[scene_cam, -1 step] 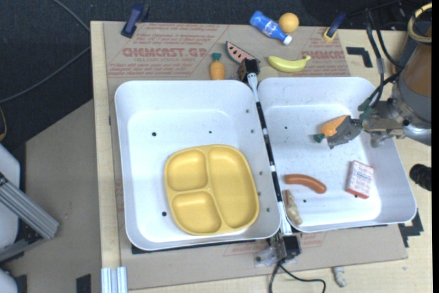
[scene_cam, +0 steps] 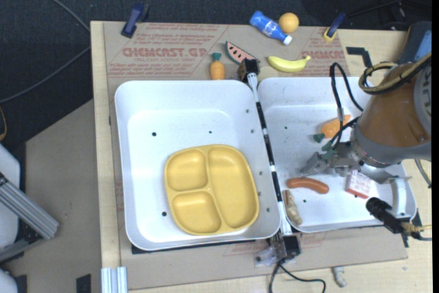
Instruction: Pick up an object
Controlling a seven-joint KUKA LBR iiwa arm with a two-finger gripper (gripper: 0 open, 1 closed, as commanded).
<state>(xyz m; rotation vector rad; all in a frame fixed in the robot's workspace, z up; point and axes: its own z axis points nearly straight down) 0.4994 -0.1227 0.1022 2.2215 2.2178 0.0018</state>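
In the right bin [scene_cam: 295,103] a red-orange sausage [scene_cam: 307,184] lies near the front, and a tan piece [scene_cam: 292,208] rests at the front left corner. An orange carrot-like toy [scene_cam: 333,127] sits further back. A small red-and-white packet [scene_cam: 359,184] lies to the right of the sausage. My gripper [scene_cam: 321,162] hangs low over the bin floor, just above and behind the sausage, under the orange-banded wrist [scene_cam: 391,116]. I see nothing held between the fingers.
The left bin [scene_cam: 144,106] holds a yellow three-compartment plate [scene_cam: 210,187]. Beyond the bins on the bench lie a banana [scene_cam: 288,64], a blue bottle [scene_cam: 269,27], an orange ball [scene_cam: 289,22], a watermelon slice [scene_cam: 236,51] and a small carrot [scene_cam: 217,69]. Cables run over the right bin.
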